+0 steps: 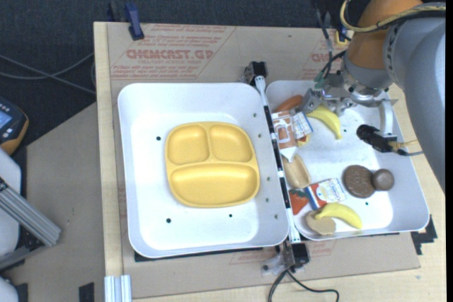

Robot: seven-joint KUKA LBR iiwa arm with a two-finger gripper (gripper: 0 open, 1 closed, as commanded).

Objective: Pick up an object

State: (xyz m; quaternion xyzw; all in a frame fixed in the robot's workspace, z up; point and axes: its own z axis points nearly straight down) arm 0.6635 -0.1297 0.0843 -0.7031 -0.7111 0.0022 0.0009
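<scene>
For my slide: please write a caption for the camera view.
Gripper above a banana in the right bin.

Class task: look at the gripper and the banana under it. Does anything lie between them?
Nothing visible does. The gripper sits right at the upper banana in the right bin. A packet lies beside the banana on its left, not over it.

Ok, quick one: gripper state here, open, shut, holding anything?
Gripper: down in the right bin, right at the upper banana; whether it grips it cannot be told.
</scene>
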